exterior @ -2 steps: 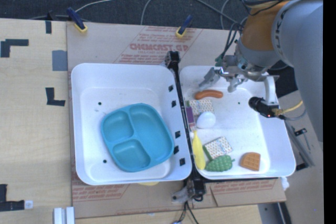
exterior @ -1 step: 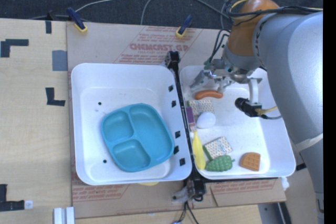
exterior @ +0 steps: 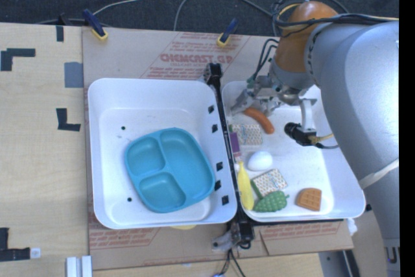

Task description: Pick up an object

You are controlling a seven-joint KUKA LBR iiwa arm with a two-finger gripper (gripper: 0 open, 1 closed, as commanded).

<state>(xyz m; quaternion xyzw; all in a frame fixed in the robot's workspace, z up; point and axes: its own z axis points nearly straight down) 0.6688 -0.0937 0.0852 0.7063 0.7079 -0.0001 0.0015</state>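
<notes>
Two shallow white plastic bins sit side by side on a sheet of brown cardboard (exterior: 188, 58) printed with red lettering and clipped at its far edge by blue and yellow clamps. The left bin (exterior: 107, 139) holds a light blue plastic tray with three compartments (exterior: 168, 168), lying flat and turned at a slant. The right bin (exterior: 337, 185) holds the small things: an orange toy sausage (exterior: 260, 120) near its far end, a pale checked square cracker (exterior: 251, 135) just beside it, a white egg-shaped piece (exterior: 260, 160) in the middle, a yellow banana-like piece (exterior: 244, 185) along the left wall, a second checked square (exterior: 269, 181) touching a green knobbly toy vegetable (exterior: 271, 202) at the near end, and a tan waffle-like piece (exterior: 309, 198) near the front right corner.

The grey arm with its orange band (exterior: 305, 36) reaches in from the right and bends down over the far end of the right bin. The metal two-finger gripper (exterior: 258, 100) hangs just above the sausage, which lies on the bin floor just beside its tips. Whether the gripper is spread or closed cannot be told from this slant
</notes>
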